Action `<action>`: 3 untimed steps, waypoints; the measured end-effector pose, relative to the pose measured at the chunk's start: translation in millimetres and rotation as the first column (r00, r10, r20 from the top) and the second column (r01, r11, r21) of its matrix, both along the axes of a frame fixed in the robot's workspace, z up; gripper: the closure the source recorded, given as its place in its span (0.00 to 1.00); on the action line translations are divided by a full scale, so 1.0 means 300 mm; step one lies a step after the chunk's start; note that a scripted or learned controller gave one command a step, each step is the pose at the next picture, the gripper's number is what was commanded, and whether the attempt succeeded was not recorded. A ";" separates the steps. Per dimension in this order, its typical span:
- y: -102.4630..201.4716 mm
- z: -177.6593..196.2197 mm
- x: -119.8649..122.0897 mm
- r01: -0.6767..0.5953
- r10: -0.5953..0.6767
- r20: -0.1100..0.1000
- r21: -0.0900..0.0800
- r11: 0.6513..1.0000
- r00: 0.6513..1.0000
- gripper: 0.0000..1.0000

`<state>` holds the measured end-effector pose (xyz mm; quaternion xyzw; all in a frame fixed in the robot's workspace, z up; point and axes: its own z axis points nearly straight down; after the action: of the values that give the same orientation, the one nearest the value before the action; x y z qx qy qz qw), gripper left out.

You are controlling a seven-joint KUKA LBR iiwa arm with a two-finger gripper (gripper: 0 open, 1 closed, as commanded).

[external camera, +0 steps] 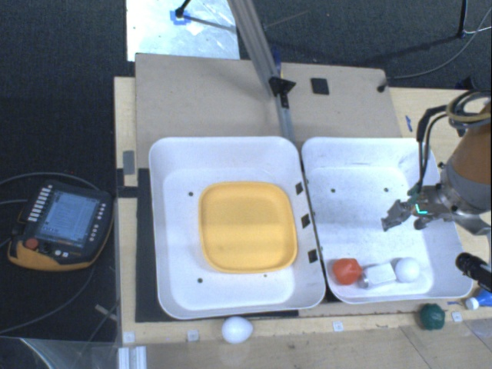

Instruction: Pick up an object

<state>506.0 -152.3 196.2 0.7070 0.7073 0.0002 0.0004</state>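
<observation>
Three small objects lie in a row along the near wall of the right bin [361, 156]: a red rounded object [345, 270], a white blocky piece [378, 275] touching it, and a white ball [407, 269] at the row's right end. All three rest on the bin floor, apart from the gripper [398, 215], which hangs above the bin's middle right, beyond the row and clear of it. Its dark fingers point left with nothing between them; they look parted, though at this slant the gap is hard to judge. A small green light glows just behind them on the wrist.

The left bin [173, 206] holds a yellow tray [248, 226], a rounded square with a shallow raised rim and a matte, smooth face. Both bins are glossy white with rounded corners, and dark clips sit along the seam where they meet.

The bins sit on a pale wooden bench [338, 110] laid with a tan board. On its near edge lie a white egg-shaped object [237, 329] below the left bin and a dark green ball [431, 317] below the right bin's corner. A grey pole [257, 41] slants up from the bench's back. The floor around is dark carpet, where a teach pendant [60, 225] with an orange case rests on the left, its cable trailing.
</observation>
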 end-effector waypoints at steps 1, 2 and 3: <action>0.000 0.000 0.000 0.000 0.000 0.000 0.000 1.000 1.000 0.00; -0.006 -0.201 0.013 0.001 -0.001 -0.004 0.001 1.000 1.000 0.00; -0.006 -0.358 0.011 0.000 0.000 -0.003 0.001 1.000 1.000 0.00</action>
<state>509.4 -154.0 88.8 0.7071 0.7071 -0.0007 -0.0009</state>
